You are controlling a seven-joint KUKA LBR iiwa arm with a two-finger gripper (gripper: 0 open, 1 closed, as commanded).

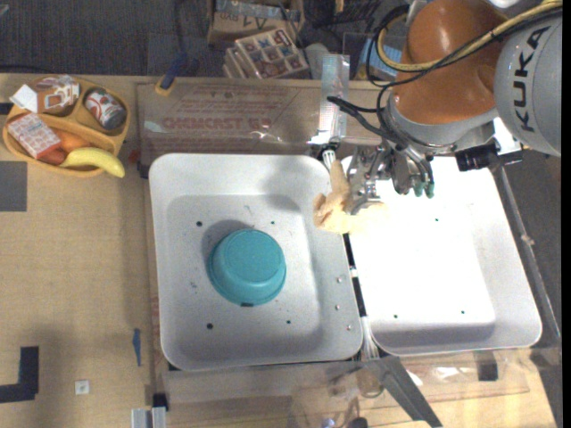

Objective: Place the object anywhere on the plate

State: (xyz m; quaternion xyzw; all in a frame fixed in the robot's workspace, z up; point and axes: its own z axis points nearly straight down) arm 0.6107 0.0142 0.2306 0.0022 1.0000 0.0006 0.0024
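The grey arm (pixel 464 69) reaches in from the right over two white bins (pixel 178 328). Well to the lower left of the tool (pixel 361 194), the teal plate (pixel 248 266) lies in the left bin. A small pale yellow object (pixel 332 210), lumpy and irregular, hangs just below the tool over the seam between the bins, apparently pinched between its fingers. It looks light and probably soft, so a gentle grip across its narrow top seems best.

Grey KUKA arm (pixel 526 69), orange band
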